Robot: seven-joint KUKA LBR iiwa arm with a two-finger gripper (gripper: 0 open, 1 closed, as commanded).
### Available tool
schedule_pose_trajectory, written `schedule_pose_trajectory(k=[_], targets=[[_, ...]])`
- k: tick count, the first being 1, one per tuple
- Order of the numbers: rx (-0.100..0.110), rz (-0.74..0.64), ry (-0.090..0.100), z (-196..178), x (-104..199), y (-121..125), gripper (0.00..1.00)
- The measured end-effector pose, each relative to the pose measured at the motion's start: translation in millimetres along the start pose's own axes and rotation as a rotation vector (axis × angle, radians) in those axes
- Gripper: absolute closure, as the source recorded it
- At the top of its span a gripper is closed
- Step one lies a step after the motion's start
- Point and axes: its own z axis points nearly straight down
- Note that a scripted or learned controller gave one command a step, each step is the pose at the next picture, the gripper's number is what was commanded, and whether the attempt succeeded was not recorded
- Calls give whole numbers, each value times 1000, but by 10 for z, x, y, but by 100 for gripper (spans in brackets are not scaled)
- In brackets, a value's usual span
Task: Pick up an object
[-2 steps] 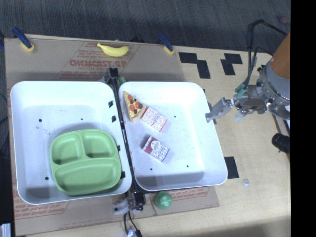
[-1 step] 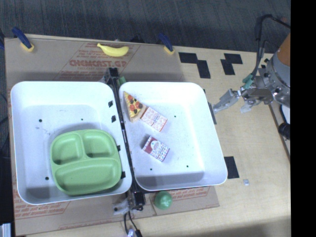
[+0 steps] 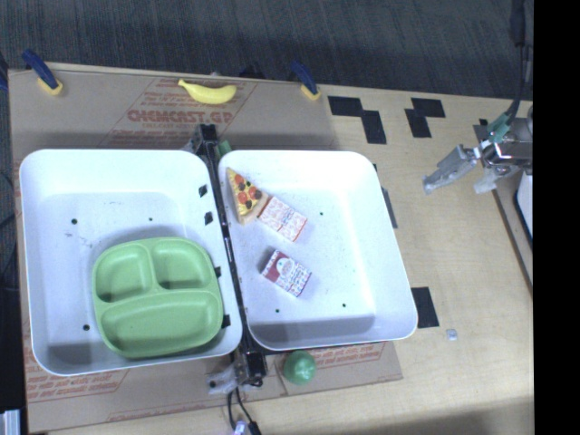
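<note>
Three items lie in the right bin (image 3: 362,243); our claw (image 3: 444,175) hangs right of it, grip state unclear. Next we reach for the box (image 3: 286,274).

One camera sits high above my bench (image 3: 453,270), looking down at a slant on both white bins (image 3: 54,179).

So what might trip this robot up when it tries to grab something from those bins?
The gripper sits well right of the right bin, so it has far to travel. The pizza slice toy lies against the divider wall, leaving fingers little room. The two small cartons lie flat, so fingers may slide off.
</note>
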Motion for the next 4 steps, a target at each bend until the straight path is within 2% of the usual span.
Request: schedule_pose_trajectory(k=[1, 2, 3, 4], targets=[[6, -1, 3, 585, 734, -167, 0], [4, 1, 1, 671, 405, 19, 0], [6, 0, 3, 818, 382, -169, 0], [7, -1, 6, 3316, 380, -140, 0]])
